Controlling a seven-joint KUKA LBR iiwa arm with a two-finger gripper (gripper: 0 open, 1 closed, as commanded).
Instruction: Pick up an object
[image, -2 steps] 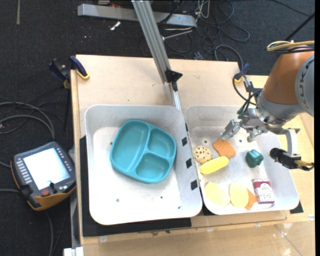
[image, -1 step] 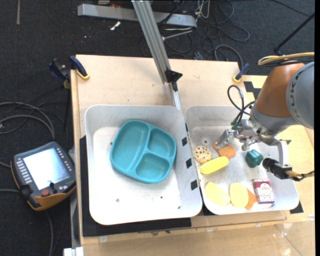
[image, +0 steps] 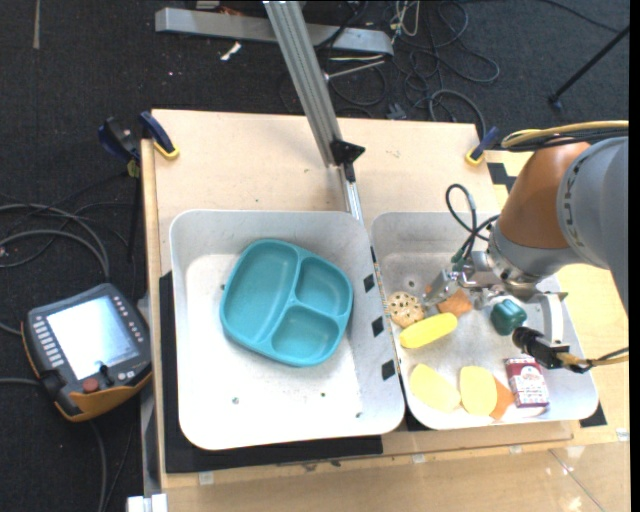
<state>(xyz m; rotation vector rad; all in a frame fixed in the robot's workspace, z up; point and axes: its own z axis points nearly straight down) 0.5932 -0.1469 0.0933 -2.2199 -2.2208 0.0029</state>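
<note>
My gripper (image: 456, 284) is low in the right bin (image: 400, 240), near its middle, with the grey arm and its orange band (image: 535, 195) reaching in from the right. A small orange piece (image: 456, 304) lies right under the gripper tip; I cannot tell whether they touch. A round speckled cookie (image: 403, 308) and a yellow banana-shaped piece (image: 428, 331) lie just to its left and below. A dark green object (image: 507, 316) sits to the gripper's right.
Two yellow slices (image: 435, 388) (image: 478, 390), an orange wedge (image: 501, 399) and a small red box (image: 527, 385) lie along the right bin's front. A teal divided plate (image: 288, 300) rests in the left bin (image: 200, 330). A metal pole (image: 310, 80) slants above the bins.
</note>
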